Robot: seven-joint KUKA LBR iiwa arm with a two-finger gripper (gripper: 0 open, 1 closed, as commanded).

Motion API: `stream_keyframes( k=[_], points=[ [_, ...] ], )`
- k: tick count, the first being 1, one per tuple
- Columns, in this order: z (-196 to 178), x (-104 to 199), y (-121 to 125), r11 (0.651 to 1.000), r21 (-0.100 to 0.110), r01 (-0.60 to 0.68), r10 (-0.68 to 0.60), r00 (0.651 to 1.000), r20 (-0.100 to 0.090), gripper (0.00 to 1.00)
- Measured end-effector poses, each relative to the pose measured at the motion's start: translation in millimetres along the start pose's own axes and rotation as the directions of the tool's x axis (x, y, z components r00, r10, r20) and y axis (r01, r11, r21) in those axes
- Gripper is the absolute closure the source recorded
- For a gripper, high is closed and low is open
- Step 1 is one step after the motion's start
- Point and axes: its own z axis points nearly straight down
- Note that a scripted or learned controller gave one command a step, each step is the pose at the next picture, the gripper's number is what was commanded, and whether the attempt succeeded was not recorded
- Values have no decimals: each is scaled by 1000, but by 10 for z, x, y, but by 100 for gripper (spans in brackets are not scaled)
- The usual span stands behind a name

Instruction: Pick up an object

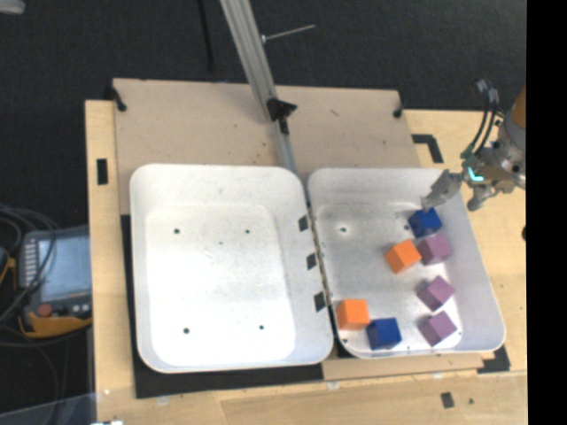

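- Seven small blocks lie in the right bin (pixel 354 193), while the left bin (pixel 159 193) beside it holds none; that puts every candidate for the pick on the arm's own side.
- Nearest the gripper (pixel 464 187) is a blue block (pixel 426 221), with an orange block (pixel 403 256) and a purple block (pixel 434 249) touching or almost touching just below it.
- Further down sit two more purple blocks (pixel 435 291), a second blue block (pixel 384 333) and a second orange block (pixel 353 312) near the bin's front rim.
- The gripper hangs at the bin's far right edge, above and just beside the blue block, probably lining up on it.
- Its fingers look spread apart with nothing between them, though the view is small.
- Crowding against the neighbours could foul a grasp there.
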Motion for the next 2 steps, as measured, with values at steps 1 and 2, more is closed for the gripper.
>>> stream_keyframes(
  k=[1,2],
  points=[
    [-27,-3,7,1000,-4,2,-2,1000,3,0],
    [392,-1,21,1000,0,-2,2,1000,3,0]
  ],
)
